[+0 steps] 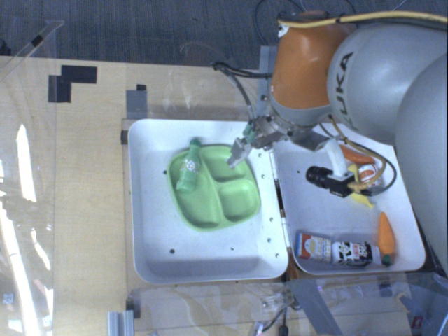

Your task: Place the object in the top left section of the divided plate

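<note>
A green divided plate (pixel 234 203) lies in the left white bin (pixel 148 215). A small green bottle (pixel 187 168) lies on its side in the plate's upper left section, with its cap toward the far rim. My gripper (pixel 238 152) hangs over the plate's upper right section, just right of the bottle and apart from it. Nothing shows in the gripper. The grey arm with its orange band reaches in from the upper right, across the bins' shared wall.
The right bin (pixel 308 215) holds an orange carrot (pixel 386 234) at its right side and a printed carton (pixel 336 249) lying along its near wall. A yellow item (pixel 362 199) and an orange item (pixel 358 157) sit partly under the arm.
</note>
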You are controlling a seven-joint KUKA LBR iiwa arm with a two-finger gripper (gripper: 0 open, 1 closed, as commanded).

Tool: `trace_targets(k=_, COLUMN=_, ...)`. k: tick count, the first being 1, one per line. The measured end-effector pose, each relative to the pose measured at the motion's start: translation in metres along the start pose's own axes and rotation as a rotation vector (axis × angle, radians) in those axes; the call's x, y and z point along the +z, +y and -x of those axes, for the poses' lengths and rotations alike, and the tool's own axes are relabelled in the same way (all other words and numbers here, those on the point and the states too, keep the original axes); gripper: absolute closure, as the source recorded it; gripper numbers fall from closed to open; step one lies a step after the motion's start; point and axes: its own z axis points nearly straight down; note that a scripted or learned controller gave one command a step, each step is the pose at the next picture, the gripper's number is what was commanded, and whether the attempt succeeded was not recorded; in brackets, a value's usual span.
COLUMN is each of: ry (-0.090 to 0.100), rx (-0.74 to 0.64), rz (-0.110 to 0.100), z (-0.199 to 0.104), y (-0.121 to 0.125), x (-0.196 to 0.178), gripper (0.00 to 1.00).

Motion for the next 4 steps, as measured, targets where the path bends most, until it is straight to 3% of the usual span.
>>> trace_targets(k=1, ry=0.001, rx=-0.122, rz=-0.002, z=-0.128, y=-0.027, x=0.073, gripper=0.0)
trace_targets(k=2, ry=0.0, rx=-0.07, rz=0.001, z=-0.087, y=0.016, x=0.042, gripper=0.0)
trace_targets(k=3, ry=0.0, rx=-0.19, rz=0.002, z=-0.094, y=0.068, x=0.094, gripper=0.0)
trace_targets(k=4, ry=-0.002, rx=-0.285, rz=0.007, z=-0.097, y=0.115, x=-0.002, gripper=0.0)
